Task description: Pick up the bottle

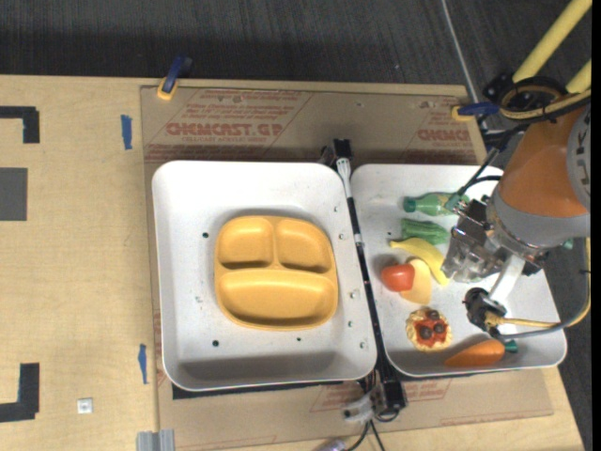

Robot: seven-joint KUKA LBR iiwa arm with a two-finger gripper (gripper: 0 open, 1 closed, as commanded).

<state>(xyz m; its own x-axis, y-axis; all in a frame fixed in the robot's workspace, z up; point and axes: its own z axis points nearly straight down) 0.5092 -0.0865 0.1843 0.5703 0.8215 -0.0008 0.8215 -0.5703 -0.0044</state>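
Tool (462, 259) hangs beside glossy green plastic bottle (428, 204).

Two shallow white bins sit side by side on the table (75, 252). The left bin (178, 252) holds a yellow sectioned plate (277, 271) near its middle. The right bin (545, 332) is crowded — a green bottle (430, 204) lies on its side near the far wall, with a second green item (423, 229) just beside it. Below these rest a yellow banana (420, 248), a red tomato-like piece (398, 276), a small round tart with dark berries (429, 328), and an orange carrot (477, 351) along the near wall. The arm's orange band (545, 172) hangs over the bin's right side, and the gripper (462, 261) sits low — just beside the banana and below the bottle.
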